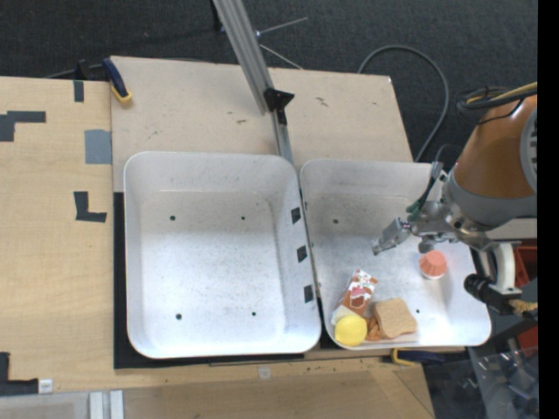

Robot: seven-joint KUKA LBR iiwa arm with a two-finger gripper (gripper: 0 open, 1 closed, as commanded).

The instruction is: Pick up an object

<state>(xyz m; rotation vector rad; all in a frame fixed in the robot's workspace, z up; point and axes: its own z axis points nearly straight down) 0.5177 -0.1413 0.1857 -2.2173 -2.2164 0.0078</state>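
Rightward, bin (349, 182) with yellow ball (350, 330), bread (396, 318); tool (393, 236) state unclear.

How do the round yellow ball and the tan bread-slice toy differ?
The round yellow ball is bright yellow and spherical; the tan bread-slice toy is brown, flat and squarish. The ball sits by the right bin's left wall; the slice lies further right. Both rest along the bin's near edge.
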